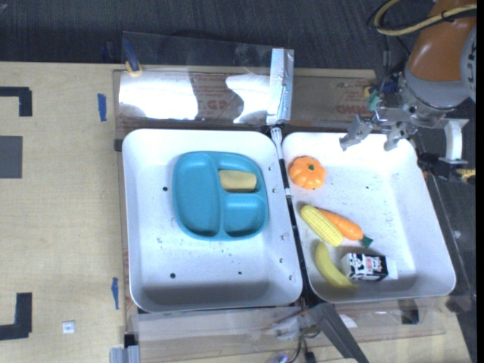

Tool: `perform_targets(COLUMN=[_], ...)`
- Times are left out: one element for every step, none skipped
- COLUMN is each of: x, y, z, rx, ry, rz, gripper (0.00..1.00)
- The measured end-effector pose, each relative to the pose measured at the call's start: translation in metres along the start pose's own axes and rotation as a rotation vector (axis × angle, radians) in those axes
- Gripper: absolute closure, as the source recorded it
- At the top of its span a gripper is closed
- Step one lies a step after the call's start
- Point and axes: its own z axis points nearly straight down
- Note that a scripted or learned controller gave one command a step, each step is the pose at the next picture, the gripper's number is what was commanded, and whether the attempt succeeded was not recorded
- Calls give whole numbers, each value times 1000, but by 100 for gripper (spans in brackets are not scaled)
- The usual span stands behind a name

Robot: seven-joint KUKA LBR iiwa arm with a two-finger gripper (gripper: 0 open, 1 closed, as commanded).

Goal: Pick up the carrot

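So the end effector (373, 135) is hanging over the far rim of the right bin (423, 203), up around 1 o'clock in the shot. Its two fingers (354, 138) are splayed wide apart with nothing sitting between them, and the tips are pointing down at the back edge of the bin. The grey arm (439, 59) with its orange band is coming in from the 2 o'clock corner, with a yellow cable (401, 10) looping behind it.

The carrot (349, 226) is lying in the middle of that same bin, well apart from the end effector, roughly toward 6 o'clock from it. It's sitting at a slant, green tip aiming at 4 o'clock, and it's touching the corn cob (321, 225) that's lying along its 9 o'clock side. A banana (330, 266) is curling just below the corn, and a small black-and-white carton (367, 265) is lying right beside the banana at its 3 o'clock. A little orange pumpkin (307, 172) is sitting near the bin's far left corner.

Over in the left bin (144, 225), a blue divided plate (204, 199) is carrying a yellow block (238, 181) in its far right compartment. Both bins are sitting on the tan worktop (53, 225).
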Motion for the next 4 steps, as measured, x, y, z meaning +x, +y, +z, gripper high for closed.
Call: perform_targets(x=[17,-2,-3,79], y=[-98,-127,-126,-151], z=[49,137,125,11], rx=[4,-7,-14,-6], ry=[0,-1,-3,2], rz=[206,97,98,114], gripper=[0,0,100,100])
